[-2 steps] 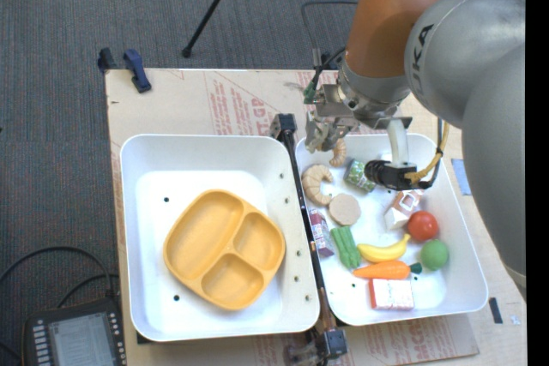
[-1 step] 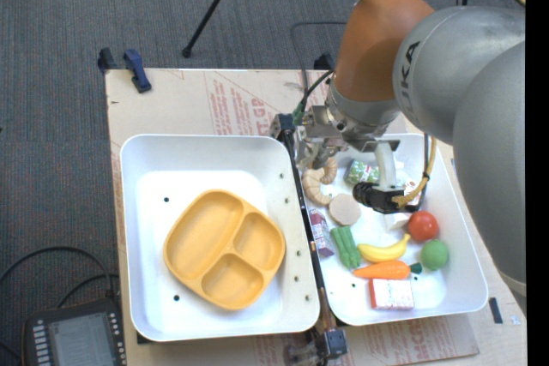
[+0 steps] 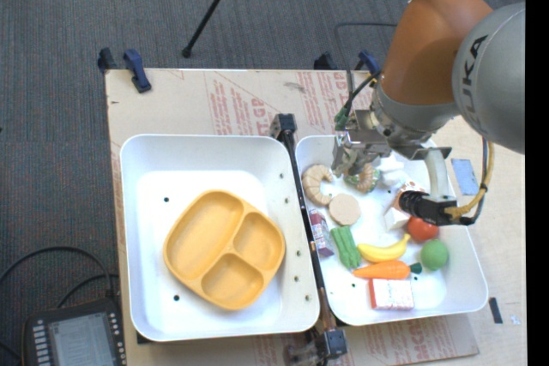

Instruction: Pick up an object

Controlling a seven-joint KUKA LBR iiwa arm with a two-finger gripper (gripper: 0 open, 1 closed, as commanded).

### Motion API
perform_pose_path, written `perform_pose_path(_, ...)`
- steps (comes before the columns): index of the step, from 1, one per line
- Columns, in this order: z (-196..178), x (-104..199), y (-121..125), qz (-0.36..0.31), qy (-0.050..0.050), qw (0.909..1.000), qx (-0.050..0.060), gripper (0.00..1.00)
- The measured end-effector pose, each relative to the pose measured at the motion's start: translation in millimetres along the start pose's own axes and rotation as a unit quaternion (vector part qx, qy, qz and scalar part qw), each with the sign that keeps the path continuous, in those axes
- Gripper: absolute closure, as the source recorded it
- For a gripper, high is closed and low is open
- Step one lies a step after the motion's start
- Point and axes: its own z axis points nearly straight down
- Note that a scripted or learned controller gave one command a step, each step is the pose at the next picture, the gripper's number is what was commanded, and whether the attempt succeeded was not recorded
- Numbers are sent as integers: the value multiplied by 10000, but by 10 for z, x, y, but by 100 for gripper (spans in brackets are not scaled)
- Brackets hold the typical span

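We see one bumpy tan pretzel (image 3: 367,177) under the gripper (image 3: 353,160); we cannot tell its grip. One yellow banana (image 3: 383,250), one orange carrot (image 3: 383,270).

Single fixed camera, mounted above the bench (image 3: 214,94), looking down at a slant. Medium distance: both bins sit whole in frame, left bin (image 3: 137,227) at lower centre-left, right bin (image 3: 463,287) at lower right. Grey carpet fills the top and left of frame. Arm (image 3: 446,47) enters from upper right, large because near the lens.
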Motion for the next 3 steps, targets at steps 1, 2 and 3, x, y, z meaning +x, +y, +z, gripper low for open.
perform_pose_path(1,338,343,124,-9,3,10000,10,100)
perform_pose_path(2,52,102,412,-1,2,10000,-4,100)
perform_pose_path(3,387,400,420,-15,3,10000,13,100)
